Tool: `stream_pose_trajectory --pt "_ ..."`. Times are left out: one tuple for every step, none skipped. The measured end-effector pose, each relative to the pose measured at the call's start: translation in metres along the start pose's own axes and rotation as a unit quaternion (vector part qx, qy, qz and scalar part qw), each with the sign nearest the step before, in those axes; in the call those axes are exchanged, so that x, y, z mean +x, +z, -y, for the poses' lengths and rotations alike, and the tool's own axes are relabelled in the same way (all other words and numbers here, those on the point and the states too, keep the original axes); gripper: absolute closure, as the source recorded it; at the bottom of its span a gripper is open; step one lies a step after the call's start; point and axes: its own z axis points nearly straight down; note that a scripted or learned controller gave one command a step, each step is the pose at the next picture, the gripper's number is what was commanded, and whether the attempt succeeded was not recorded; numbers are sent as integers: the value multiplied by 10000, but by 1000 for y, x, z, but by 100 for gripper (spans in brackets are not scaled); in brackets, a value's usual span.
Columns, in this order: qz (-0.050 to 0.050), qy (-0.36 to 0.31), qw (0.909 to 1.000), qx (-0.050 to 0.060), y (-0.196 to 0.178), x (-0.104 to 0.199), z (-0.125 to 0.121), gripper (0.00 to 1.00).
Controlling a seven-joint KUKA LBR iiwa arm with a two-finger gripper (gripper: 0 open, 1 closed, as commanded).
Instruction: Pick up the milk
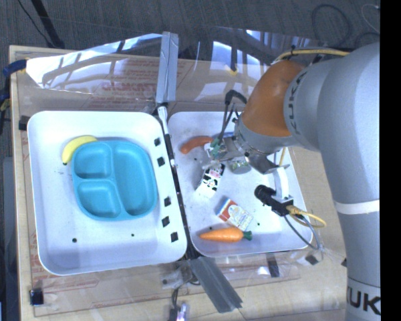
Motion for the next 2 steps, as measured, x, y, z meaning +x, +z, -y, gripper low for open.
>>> stream_pose_trajectory --pt "-1 -1 10000 2 0 0 0 0" --pt "-9 -530 9986 -26 17 -45 28 0"
